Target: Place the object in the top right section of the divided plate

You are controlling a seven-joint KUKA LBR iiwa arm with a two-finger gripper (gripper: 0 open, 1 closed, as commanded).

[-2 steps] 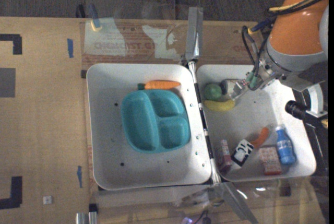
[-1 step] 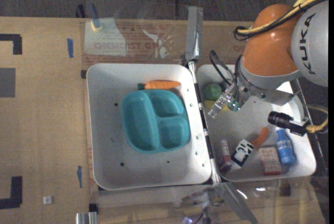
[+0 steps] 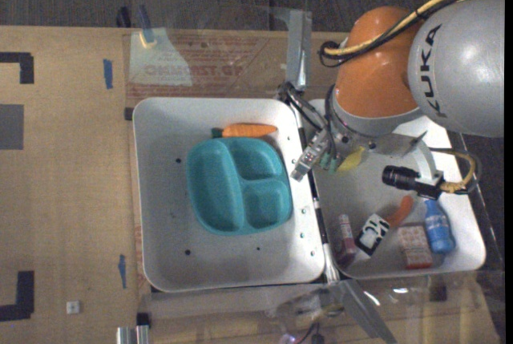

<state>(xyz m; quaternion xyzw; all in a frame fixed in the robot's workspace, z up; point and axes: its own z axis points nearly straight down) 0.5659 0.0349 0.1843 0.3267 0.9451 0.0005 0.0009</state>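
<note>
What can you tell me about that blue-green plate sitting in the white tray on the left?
The divided plate is teal, smooth and looks like plastic, with rounded corners. Raised ridges split it into three sections: one long section on its left side and two smaller ones on its right. It lies flat, right way up, near the middle of the left bin, turned slightly askew. An orange carrot-like object lies along its top edge, seemingly touching it. No section appears to hold anything.

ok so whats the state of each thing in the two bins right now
divided plate: flat in the left bin, sections bare
carrot: on its side, at the plate's far rim
blue bottle: lying down in the right bin
dark tube: lying down
gripper: over the right bin
</note>
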